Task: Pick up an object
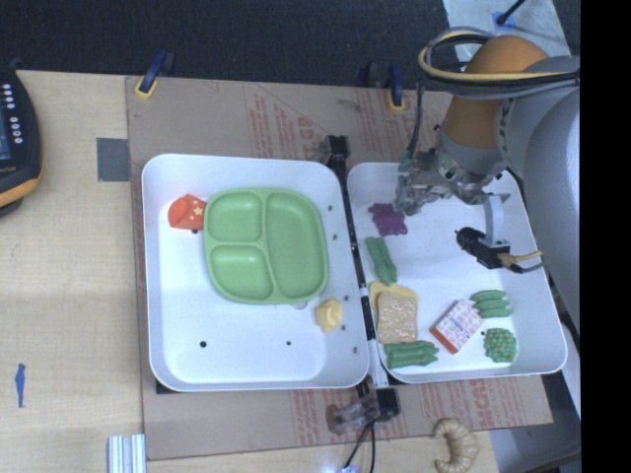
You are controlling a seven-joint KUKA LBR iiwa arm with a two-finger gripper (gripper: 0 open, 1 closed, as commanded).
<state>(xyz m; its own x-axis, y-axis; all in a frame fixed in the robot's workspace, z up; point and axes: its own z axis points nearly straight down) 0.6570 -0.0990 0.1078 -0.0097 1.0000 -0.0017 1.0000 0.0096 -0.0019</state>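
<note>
The small purple bunch of plastic grapes [388, 220] lies in the right white bin [439, 267], just below-left of the tool [412, 197]; whether the tool is open or closed, I cannot tell.

Two white bins are seen side by side on the tabletop [69, 294]. In the left bin [177, 353], a green divided plate [266, 244], a red item [185, 212] at its left edge and a yellow piece [328, 313] are seen. The end effector [419, 197] is positioned over the right bin [434, 264], just beside a purple grape bunch [388, 221]. A green pepper [382, 259], toast [397, 316], green beans [412, 354], a red-white packet [457, 325], pea pods [490, 303] and broccoli [500, 344] are also seen there.
</note>
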